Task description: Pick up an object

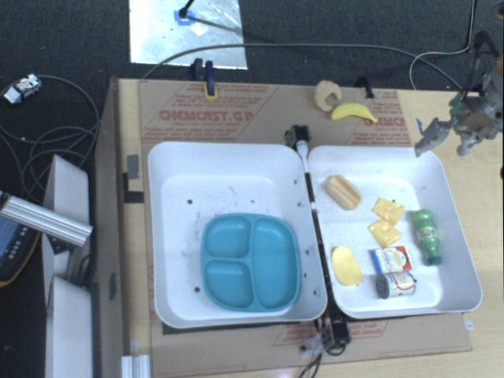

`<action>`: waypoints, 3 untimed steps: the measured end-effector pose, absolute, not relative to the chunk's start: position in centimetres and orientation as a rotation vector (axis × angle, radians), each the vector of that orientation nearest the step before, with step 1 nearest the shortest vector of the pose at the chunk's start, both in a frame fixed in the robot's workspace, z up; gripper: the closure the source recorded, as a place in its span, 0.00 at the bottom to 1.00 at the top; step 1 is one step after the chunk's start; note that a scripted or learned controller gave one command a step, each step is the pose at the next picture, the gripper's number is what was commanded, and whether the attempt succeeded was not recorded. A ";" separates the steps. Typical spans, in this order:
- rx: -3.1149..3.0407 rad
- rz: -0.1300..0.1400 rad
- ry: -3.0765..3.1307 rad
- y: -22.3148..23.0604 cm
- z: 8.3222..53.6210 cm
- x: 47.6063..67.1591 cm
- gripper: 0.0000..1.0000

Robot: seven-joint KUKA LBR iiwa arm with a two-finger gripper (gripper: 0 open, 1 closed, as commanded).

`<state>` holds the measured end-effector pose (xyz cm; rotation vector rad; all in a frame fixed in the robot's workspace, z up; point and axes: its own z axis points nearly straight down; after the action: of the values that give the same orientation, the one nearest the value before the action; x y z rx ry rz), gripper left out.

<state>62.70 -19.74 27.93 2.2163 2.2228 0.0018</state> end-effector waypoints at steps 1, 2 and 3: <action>2.222 -0.002 2.224 -19.0 11.2 59.9 0.00; 2.218 0.001 2.225 -14.8 8.4 58.0 0.00; 2.220 0.000 2.222 -16.0 8.4 55.2 0.00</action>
<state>55.20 -15.95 8.43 2.2199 2.2222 0.0000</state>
